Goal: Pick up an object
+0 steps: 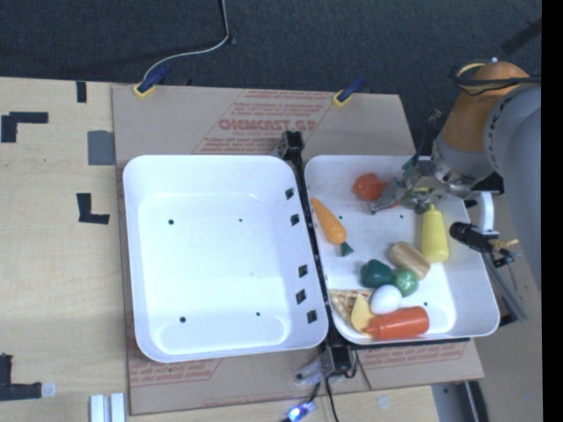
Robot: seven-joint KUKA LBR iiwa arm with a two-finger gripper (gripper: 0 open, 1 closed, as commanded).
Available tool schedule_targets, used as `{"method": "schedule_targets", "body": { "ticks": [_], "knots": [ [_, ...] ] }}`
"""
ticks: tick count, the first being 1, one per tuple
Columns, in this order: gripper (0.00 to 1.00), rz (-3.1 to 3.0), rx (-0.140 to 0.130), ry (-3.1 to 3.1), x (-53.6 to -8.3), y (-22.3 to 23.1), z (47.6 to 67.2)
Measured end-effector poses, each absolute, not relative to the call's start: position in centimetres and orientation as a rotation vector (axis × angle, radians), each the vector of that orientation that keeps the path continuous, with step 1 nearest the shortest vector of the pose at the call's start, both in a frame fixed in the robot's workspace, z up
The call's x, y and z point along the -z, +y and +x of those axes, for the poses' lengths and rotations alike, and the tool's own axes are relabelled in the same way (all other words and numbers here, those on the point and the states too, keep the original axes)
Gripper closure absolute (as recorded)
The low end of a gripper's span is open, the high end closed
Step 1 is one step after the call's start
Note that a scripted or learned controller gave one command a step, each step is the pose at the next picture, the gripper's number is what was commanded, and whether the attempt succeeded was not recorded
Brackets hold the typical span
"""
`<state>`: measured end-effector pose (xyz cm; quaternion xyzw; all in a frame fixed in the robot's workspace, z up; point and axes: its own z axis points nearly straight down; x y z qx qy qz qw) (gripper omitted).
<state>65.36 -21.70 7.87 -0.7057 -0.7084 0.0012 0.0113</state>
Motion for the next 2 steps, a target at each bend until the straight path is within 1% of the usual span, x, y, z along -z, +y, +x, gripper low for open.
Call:
{"method": "schedule_targets", "body": {
  "ticks": [1, 2],
  "knots": [
    [0.00, -2.211, -0.017, -2.211, -7.9, -17.5, 66.5],
    [0.00, -2.203, 0.001, -2.209, -8.0, -20.4, 65.4]
  ]
}}
